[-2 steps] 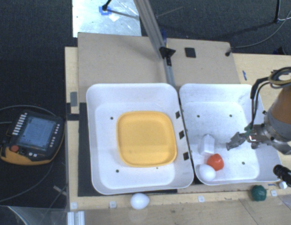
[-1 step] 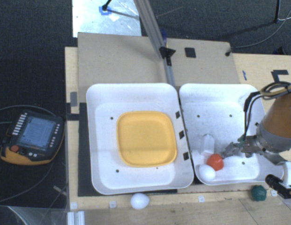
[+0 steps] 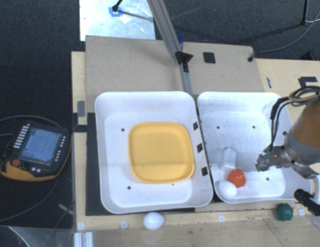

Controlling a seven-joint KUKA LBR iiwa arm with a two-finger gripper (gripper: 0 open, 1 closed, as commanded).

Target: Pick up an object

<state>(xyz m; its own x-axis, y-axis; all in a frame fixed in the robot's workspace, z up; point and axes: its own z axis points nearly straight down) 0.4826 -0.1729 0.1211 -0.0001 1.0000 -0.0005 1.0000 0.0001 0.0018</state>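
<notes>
far left, off the counter on the dark carpet: a grey and yellow handheld control pendant (image 3: 35, 153) with a cable looped round it, parked out of the arm's reach.

left white shallow plastic bin (image 3: 111, 112): a square yellow plastic plate with rounded corners (image 3: 161, 152) lies flat in its middle, matte and smooth, taking up most of the floor. too flat and wide to be an easy grasp, by my judgement.

front edge of the counter, just outside the left bin's front wall: a white egg-shaped object (image 3: 153, 221), glossy, lying loose on the counter.

right white shallow plastic bin (image 3: 242, 109): in its front left corner a small red rounded object (image 3: 236, 177), and touching it, closer to the corner, a second white egg-shaped object (image 3: 227, 190). both look smooth and hard, likely to roll; they are probably settled there because the bin floor dips toward the walls. these are the nearest candidates for the pick.

the claw (image 3: 266, 161) is low inside the right bin, just beside the red object on its right, apart from it. the picture is too blurred there to tell its state; nothing visible in it.

grey arm with orange band (image 3: 308, 133) enters over the bin's right wall.

front right corner of the counter: a small dark green ball (image 3: 284, 211), outside the bin.
</notes>
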